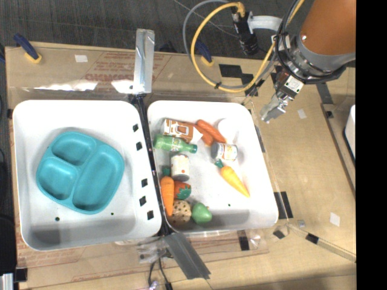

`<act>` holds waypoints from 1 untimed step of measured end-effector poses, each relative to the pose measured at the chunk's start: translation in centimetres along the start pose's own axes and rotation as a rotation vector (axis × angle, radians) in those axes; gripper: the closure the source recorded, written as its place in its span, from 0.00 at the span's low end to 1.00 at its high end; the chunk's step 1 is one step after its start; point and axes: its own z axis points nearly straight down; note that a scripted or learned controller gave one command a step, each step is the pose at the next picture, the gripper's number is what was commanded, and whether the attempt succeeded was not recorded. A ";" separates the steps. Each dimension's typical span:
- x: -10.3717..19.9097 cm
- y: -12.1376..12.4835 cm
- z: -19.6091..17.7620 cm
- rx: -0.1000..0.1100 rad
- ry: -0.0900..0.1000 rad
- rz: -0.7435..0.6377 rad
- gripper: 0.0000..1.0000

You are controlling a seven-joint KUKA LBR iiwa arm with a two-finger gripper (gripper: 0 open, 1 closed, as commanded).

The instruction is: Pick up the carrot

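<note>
An orange carrot (167,192) lies along the left wall of the right bin (261,186), pointing toward the front. A second, yellow-orange carrot (234,180) with a green top lies near the bin's right side, tip toward the front right. A red-orange carrot-like piece (209,131) lies at the back by a small box. My gripper (273,110) hangs outside the bin, just past its back right corner, with nothing seen in it. It is well away from all three pieces.
The right bin also holds an orange juice box (177,128), a green bottle (174,144), a can (228,152), a small jar (180,165), a strawberry (183,190) and a green pepper (202,212). A teal divided plate (80,171) lies in the left bin (24,132). Yellow cable (205,26) loops behind.
</note>
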 end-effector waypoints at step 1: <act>-5.0 2.6 2.1 0.002 -0.002 -0.401 1.00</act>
